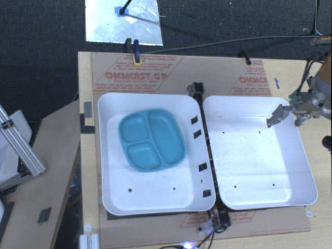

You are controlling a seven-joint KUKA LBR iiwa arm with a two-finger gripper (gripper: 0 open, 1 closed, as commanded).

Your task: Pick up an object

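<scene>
From above, the blue divided plate (152,139) lies flat in the left bin (111,191), the likely pick; the gripper (289,115) hangs over the right bin's (306,191) far right corner, well apart, jaws spread on nothing

A robotics lab test bench: two shallow white bins (155,204) sit side by side on a protective board (171,69) printed "CHEMCAST GP", clamped (136,51) to a pale wooden bench (290,69). Cables (218,43) trail across dark carpet (41,35), and an aluminium frame rail (21,144) stands at left.
</scene>
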